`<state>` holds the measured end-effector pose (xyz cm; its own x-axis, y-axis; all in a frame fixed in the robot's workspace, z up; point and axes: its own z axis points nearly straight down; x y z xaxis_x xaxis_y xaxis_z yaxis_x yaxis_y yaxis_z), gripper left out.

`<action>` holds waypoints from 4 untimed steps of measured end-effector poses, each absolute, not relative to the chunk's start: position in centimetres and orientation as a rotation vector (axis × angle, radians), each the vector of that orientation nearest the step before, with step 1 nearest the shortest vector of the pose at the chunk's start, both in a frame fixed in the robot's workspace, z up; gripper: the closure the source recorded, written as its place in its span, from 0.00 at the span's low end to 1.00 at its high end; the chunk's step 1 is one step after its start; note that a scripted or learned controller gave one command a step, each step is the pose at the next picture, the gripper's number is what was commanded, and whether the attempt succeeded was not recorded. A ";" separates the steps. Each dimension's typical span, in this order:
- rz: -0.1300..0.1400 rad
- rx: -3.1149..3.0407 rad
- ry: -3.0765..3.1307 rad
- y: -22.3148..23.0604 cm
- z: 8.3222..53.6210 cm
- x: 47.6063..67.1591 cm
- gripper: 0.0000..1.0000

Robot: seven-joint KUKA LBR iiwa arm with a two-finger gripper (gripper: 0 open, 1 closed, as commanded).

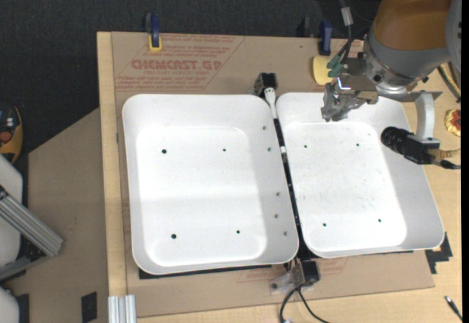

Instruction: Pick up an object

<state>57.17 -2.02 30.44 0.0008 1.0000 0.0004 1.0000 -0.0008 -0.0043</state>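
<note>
My gripper (pixel 335 110) hangs over the far left corner of the right white bin (pixel 366 234), just above its back rim. The grey wrist and orange band rise from it toward the upper right. A small pale yellow thing (pixel 319 69) lies on the brown board behind the right bin, just beyond the gripper and partly hidden by it. I see nothing between the gripper and the bin floor below it.
The left white bin (pixel 198 241) sits beside the right one, their rims meeting along a dark strip (pixel 282 160). A black clamp (pixel 264 83) sits at the far end of that strip. Blue clamps (pixel 152 23) hold the board's back edge.
</note>
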 end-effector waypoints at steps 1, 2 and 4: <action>-0.009 -2.224 -2.227 -1.7 36.6 56.9 1.00; 0.006 -2.215 -2.221 0.5 30.5 60.0 1.00; 0.003 -2.220 -2.220 0.4 31.6 58.0 1.00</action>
<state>57.95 0.45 31.63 0.0002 1.0000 0.0001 1.0000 -0.0002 -0.0028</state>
